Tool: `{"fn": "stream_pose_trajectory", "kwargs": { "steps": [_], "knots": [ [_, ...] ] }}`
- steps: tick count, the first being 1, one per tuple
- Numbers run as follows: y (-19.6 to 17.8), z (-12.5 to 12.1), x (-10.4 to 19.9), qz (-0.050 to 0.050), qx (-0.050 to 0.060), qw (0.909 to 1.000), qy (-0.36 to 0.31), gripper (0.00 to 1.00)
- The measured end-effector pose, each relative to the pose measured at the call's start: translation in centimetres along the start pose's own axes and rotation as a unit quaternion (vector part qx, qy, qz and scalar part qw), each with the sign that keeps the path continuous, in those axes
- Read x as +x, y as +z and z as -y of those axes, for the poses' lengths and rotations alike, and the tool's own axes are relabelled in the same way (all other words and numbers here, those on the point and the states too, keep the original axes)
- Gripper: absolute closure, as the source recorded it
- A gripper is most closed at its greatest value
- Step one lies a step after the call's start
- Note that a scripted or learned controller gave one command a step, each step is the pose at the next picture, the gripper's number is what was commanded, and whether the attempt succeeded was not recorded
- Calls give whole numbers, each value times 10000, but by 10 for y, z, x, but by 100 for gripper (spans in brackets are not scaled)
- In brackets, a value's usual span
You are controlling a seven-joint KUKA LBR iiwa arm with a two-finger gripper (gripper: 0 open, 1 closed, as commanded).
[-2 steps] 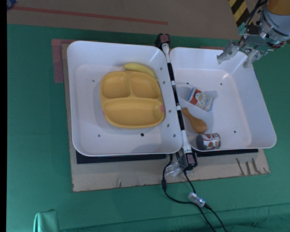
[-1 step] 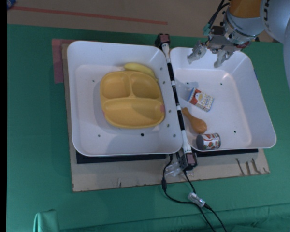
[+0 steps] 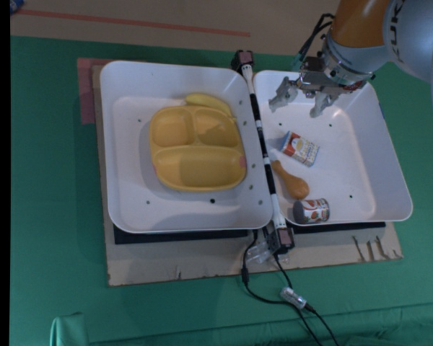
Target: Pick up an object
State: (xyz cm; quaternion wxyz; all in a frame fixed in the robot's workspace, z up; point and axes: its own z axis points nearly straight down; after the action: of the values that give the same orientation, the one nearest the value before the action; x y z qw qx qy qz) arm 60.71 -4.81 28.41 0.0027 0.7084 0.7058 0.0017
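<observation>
Below the open pincer (image 3: 302, 98), a carton (image 3: 300, 148) lies.

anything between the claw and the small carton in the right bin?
No. In the camera view, just bare white bin floor separates the open claw from the carton below it.

Yellow tray (image 3: 197, 150), white bins (image 3: 123, 193)

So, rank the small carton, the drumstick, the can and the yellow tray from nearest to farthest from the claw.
1. Small carton, right bin, just below the claw.
2. Drumstick, right bin, by the divider.
3. Can, right bin's near edge.

The yellow tray, in the left bin, is broad: its near edge sits about as far as the drumstick, so I won't rank it.
</observation>
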Motion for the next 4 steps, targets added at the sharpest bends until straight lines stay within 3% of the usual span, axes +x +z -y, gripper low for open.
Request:
{"fn": "stream_pose_trajectory", "kwargs": {
  "steps": [1, 3, 4],
  "knots": [
    [1, 27, -33, 2, 1, 10000, 13, 0],
    [96, 60, -60, 13, -57, 10000, 14, 0],
    [96, 97, -90, 34, -86, 10000, 18, 0]
  ]
}}
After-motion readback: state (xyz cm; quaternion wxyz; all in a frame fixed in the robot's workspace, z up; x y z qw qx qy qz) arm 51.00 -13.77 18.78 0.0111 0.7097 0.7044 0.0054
